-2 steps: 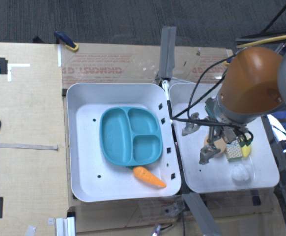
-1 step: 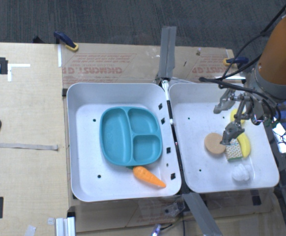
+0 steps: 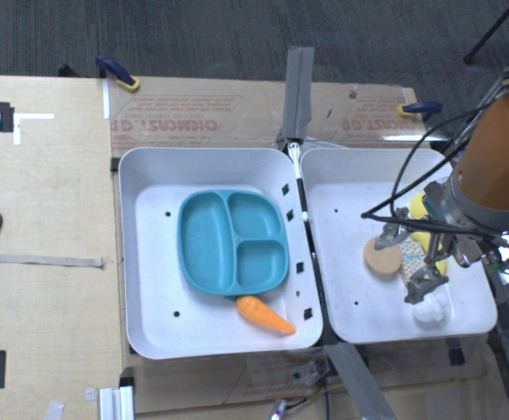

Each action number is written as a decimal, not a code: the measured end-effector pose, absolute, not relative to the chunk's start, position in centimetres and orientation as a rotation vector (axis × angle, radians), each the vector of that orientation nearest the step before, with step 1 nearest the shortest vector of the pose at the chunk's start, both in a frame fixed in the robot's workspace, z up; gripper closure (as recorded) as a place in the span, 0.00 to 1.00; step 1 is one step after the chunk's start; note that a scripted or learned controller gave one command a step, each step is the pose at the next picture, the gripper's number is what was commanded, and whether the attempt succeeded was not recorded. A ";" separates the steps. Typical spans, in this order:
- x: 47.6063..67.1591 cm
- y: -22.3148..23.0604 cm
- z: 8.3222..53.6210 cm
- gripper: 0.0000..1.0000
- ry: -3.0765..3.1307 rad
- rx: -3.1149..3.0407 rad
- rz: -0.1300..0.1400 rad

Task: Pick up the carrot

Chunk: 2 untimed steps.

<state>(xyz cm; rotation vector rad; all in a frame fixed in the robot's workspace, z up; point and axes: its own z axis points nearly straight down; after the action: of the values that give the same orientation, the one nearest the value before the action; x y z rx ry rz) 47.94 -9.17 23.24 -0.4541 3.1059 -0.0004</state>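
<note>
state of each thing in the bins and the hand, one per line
carrot: lying flat in the left bin, by the near edge of the tray, not held
blue tray: upright, three compartments with nothing in them
tan disc: lying flat in the right bin
hand: over the right bin, far from the carrot

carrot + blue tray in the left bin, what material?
Carrot: likely molded plastic toy; smooth, uniform orange, slight sheen. Blue tray: seemingly hard plastic, semi-matte; rounded molded dividers form three compartments. Both are guesses from look alone.
</note>
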 end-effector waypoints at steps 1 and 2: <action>49.8 -12.0 9.6 0.00 3.135 -0.150 0.000; 48.9 -16.4 22.5 0.00 3.122 0.294 -0.002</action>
<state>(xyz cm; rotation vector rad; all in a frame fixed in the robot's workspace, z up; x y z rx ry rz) 48.89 -16.43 22.54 0.2936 3.1217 -0.0017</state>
